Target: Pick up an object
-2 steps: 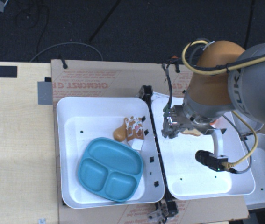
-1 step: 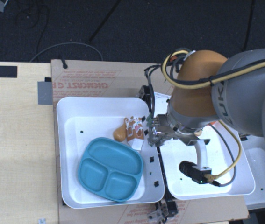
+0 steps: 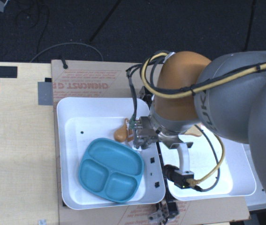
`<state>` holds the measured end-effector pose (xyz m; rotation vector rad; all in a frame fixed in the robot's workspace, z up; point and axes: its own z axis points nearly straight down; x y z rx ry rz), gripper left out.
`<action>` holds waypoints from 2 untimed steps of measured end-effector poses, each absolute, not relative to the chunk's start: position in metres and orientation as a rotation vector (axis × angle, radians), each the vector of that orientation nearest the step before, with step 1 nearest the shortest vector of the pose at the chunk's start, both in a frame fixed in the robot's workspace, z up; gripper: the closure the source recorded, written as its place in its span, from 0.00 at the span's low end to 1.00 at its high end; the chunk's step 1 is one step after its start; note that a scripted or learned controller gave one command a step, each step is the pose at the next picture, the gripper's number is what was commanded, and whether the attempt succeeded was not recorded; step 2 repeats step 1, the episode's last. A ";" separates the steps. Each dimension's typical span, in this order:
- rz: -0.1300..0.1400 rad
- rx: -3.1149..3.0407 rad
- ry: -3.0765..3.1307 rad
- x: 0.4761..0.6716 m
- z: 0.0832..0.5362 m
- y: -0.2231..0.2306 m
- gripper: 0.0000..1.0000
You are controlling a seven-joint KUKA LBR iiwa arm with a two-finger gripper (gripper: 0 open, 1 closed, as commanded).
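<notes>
Toy [image 3: 120,134], small and orange-brown, lies in the left bin [image 3: 67,125], just past the far edge of the blue tray [image 3: 110,169]; the gripper [image 3: 140,137] hangs right beside it, near the wall between the bins; I cannot tell how it is set; it might push the toy away, bump the tray, or hit that wall and grab nothing.

Two white bins [image 3: 69,125] on cardboard [image 3: 90,81], pale wooden bench [image 3: 15,149], dark carpet [image 3: 100,18].

Two white bins [image 3: 69,125] on wooden bench [image 3: 15,149].
</notes>
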<state>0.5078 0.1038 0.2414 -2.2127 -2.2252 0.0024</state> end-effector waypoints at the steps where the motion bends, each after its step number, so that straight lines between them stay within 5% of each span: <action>1: 0.004 -2.218 -2.222 0.508 0.241 0.102 0.00; 2: 0.004 -2.218 -2.222 0.508 0.241 0.102 0.00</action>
